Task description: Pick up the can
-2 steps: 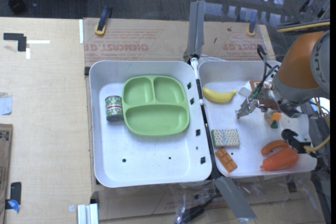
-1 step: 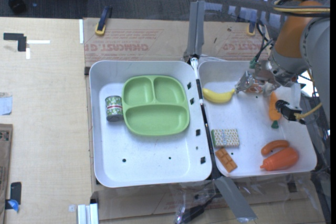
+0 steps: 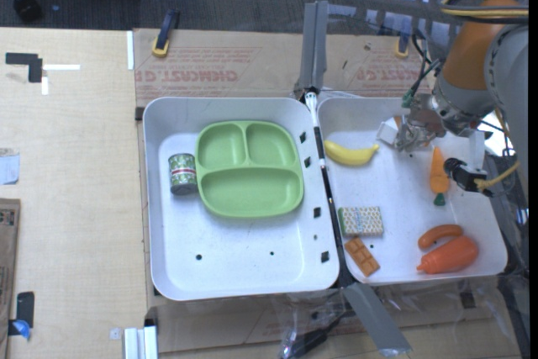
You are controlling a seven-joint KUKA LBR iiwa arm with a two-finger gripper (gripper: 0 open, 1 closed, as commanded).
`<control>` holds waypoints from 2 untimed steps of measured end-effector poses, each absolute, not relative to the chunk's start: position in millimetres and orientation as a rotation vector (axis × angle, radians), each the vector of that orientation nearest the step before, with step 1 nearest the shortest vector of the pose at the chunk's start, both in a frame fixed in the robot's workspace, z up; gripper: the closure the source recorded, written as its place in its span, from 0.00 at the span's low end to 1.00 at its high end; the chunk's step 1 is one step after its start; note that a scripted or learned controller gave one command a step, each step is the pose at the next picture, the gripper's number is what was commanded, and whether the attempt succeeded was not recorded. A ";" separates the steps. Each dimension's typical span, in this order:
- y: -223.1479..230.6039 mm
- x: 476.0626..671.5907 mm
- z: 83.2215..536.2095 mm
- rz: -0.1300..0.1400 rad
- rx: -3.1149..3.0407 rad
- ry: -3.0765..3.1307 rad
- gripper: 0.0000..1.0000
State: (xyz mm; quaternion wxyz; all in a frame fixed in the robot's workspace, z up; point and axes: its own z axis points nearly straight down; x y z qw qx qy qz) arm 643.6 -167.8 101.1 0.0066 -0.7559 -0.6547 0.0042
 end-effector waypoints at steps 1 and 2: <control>-167.2 643.7 101.0 0.012 -2.364 -2.048 0.00; -167.2 643.7 101.0 0.012 -2.364 -2.048 0.00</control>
